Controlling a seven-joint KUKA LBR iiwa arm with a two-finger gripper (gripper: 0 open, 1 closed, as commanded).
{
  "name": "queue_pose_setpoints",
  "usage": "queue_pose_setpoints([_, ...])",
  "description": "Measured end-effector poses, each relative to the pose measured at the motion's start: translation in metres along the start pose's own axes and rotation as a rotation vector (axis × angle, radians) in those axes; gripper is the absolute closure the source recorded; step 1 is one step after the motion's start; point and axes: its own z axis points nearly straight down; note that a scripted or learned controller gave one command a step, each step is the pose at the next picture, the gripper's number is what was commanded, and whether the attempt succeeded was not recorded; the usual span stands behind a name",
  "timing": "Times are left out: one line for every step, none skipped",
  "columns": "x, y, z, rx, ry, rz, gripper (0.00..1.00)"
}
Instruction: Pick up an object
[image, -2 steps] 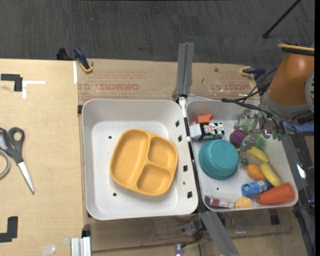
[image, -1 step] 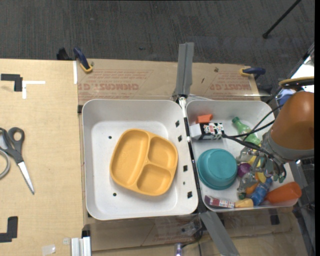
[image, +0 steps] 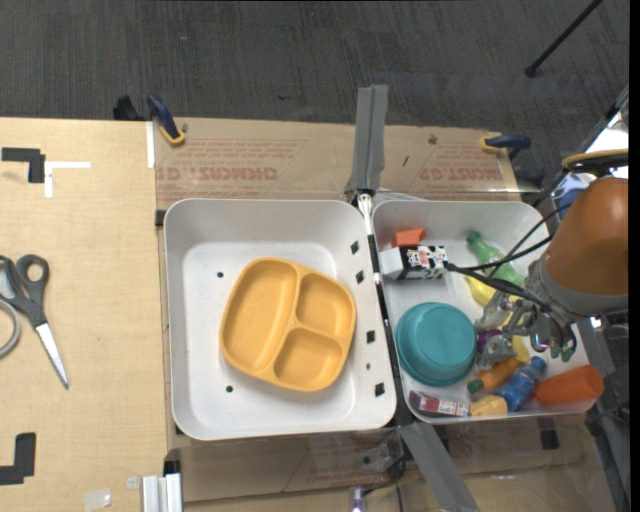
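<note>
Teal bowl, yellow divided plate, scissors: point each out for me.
teal bowl (image: 436, 342), camera view, inner floor of the bowl.
yellow divided plate (image: 287, 324), camera view, central ridge between compartments.
scissors (image: 42, 322), camera view, the pivot.

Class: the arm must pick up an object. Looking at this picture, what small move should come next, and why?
Probably a short, straight descent: the tool hangs over the crowded right bin, above small items beside the teal bowl, and nothing shows between its fingers.

The cardboard sheet (image: 300, 160) behind the bins carries red printing, upside down and too blurred to read.
</note>
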Motion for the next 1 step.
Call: queue_pose_setpoints([0.0473, 0.0843, -0.0906, -0.002, 0.006, 0.119, 1.0])
